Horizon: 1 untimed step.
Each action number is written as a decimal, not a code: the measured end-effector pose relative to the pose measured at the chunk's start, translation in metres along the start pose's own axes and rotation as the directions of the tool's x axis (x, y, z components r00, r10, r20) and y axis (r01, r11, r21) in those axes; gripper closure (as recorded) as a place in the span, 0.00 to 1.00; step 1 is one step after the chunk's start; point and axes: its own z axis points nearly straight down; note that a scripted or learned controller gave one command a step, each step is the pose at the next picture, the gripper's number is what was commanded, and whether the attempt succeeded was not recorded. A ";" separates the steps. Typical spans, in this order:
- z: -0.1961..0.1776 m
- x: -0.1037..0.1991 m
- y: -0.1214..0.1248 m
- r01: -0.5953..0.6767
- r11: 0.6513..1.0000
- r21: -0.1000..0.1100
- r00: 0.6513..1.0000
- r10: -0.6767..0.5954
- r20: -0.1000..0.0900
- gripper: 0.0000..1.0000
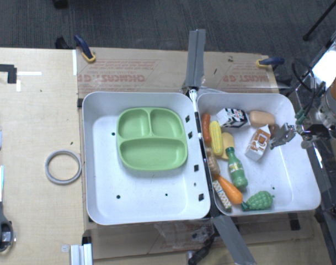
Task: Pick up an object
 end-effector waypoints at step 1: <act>0.154 0.027 -0.021 0.077 0.997 0.001 0.997 -0.077 -0.002 0.00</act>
